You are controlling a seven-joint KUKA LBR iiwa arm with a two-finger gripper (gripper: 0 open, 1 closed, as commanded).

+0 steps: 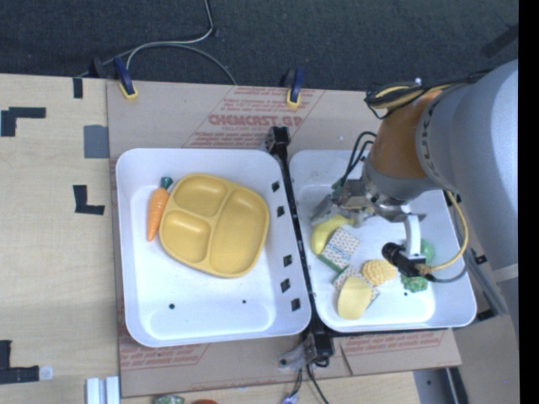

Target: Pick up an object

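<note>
In the right bin (455,310) lie several toy foods: a yellow-green fruit (324,236), a checkered wafer (342,247), a corn cob (379,271), a pale yellow piece (354,298) and a green item (418,282) partly behind a black cable. My gripper (344,205) hangs low over the upper left of this bin, just above the yellow-green fruit. The wrist and orange band (404,141) rise behind it and hide the bin's back right part. I see nothing lifted off the bin floor.
The left bin (143,310) holds a yellow divided plate (214,224) and an orange carrot (156,212) beside its left edge. A black divider (290,225) runs between the bins. Two clamps (293,87) grip the board's far edge.
</note>
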